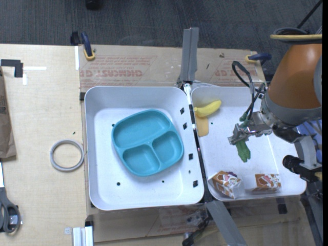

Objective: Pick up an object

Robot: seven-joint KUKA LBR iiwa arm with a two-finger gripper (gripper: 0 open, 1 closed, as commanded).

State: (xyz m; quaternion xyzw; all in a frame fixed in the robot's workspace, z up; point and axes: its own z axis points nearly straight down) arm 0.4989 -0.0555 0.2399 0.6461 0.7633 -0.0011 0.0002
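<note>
In the right bin (pixel 287 152), my gripper (pixel 241 137) hangs over the middle, reaching in from the right. A small elongated green object (pixel 243 151) dangles from its fingertips, and the fingers look shut on its upper end. A yellow banana (pixel 207 108) lies at the bin's far left corner, with a yellow block (pixel 202 127) just in front of it. Two wrapped snack packets (pixel 225 182) (pixel 267 182) lie along the near wall.
The left bin (pixel 97 137) holds a blue divided plate (pixel 147 141). A grey metal divider post (pixel 189 55) stands between the bins at the back. On the bench to the left lie a tape ring (pixel 66 155) and scissors (pixel 7 215).
</note>
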